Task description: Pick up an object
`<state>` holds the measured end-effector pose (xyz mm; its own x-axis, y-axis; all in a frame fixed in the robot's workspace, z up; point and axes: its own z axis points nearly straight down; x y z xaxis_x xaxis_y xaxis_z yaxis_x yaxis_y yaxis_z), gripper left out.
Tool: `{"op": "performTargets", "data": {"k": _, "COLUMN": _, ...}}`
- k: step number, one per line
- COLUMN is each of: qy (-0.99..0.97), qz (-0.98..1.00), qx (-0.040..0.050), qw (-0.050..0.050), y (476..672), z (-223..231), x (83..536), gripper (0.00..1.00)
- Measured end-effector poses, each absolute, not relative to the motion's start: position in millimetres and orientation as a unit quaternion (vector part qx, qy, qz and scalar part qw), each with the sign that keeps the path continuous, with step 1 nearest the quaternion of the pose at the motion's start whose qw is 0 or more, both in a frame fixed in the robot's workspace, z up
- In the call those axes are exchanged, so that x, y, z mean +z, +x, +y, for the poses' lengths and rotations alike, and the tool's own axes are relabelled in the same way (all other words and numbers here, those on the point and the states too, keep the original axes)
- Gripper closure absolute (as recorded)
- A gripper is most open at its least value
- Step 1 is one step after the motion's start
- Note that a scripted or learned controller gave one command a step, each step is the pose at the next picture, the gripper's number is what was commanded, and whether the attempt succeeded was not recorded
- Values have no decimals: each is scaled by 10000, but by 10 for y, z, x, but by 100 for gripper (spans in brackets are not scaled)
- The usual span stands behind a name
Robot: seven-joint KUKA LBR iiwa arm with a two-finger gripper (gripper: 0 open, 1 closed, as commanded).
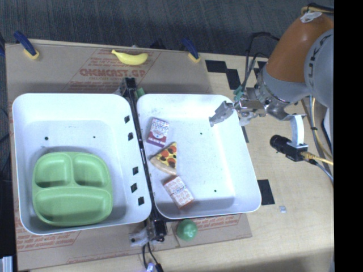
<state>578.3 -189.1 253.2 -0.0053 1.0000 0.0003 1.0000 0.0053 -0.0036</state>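
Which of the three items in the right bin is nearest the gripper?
The small carton, topmost of the three; the pizza slice and the other carton lie farther from the gripper.

gripper (pixel 220 113) over right bin (pixel 238 169) upper right corner, carton (pixel 158 131), pizza slice (pixel 165 158), second carton (pixel 178 191) along its left side, green tray (pixel 72 187) in left bin (pixel 34 112), green ball (pixel 186 229) and banana (pixel 130 56) outside

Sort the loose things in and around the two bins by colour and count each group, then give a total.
Green: 2, the tray and the ball
Yellow: 1, the banana
Mixed colours: 3, the carton, the pizza slice and the packet
Total: 6
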Motion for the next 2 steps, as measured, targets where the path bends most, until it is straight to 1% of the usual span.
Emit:
{"op": "performTargets", "data": {"k": 1, "qy": -7049, "qz": -7093, "qx": 17, "qw": 30, "y": 5063, "z": -1751, "x": 1312, "gripper": 0}}
{"op": "performTargets", "data": {"k": 2, "qy": -7052, "qz": -7090, "qx": 6, "qw": 14, "y": 5749, "z": -2103, "x": 913, "gripper": 0}}
